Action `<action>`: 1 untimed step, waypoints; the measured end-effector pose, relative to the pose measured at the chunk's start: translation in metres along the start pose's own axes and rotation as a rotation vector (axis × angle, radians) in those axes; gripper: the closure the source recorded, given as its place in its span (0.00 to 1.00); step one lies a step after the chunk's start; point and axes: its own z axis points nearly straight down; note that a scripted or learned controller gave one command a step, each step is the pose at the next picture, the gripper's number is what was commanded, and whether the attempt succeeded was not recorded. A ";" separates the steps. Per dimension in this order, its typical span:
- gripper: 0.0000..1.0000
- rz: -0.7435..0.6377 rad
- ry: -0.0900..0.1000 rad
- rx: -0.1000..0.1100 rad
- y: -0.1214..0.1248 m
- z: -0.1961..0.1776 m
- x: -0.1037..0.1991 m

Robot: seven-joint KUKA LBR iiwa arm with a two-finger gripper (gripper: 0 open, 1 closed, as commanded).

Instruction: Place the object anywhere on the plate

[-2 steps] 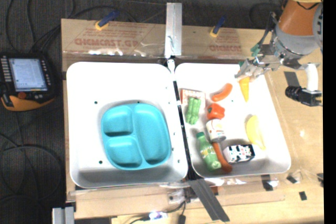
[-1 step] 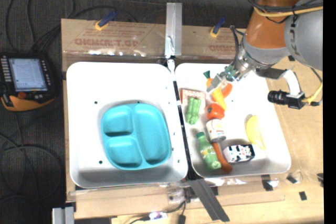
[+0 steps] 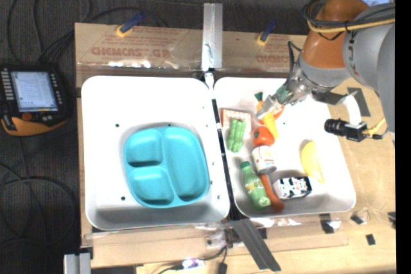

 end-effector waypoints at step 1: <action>1.00 -0.013 -0.001 0.000 0.002 -0.035 0.085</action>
